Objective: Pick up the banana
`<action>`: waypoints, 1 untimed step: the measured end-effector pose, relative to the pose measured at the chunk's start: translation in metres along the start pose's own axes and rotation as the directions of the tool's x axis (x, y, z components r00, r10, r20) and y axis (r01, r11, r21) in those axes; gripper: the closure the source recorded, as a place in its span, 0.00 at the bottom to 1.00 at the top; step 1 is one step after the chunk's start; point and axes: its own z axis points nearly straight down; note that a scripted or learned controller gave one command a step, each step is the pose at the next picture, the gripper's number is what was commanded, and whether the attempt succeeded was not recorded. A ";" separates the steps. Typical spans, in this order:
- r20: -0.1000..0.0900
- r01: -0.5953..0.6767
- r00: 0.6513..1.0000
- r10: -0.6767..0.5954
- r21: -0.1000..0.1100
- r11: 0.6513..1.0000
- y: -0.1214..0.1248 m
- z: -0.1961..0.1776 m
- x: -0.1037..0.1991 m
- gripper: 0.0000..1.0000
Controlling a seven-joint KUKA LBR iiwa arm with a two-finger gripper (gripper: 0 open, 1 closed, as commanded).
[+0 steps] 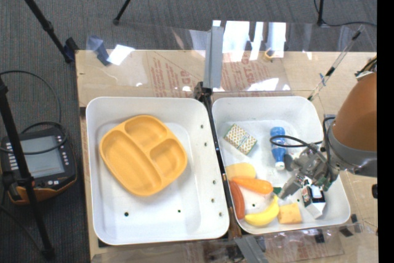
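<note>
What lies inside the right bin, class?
The right bin holds a banana, carrot, patterned block, blue bottle and sponge. The tool covers part of the floor.

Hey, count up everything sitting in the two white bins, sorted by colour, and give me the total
Yellow or orange: 6 – divided plate, banana, carrot, pale yellow piece, sausage, tan block
Blue: 1 – bottle
Patterned: 1 – small box
Total: 8
</note>
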 end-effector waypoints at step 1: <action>0.004 0.155 0.988 -0.155 -0.003 0.988 0.031 0.096 0.024 0.00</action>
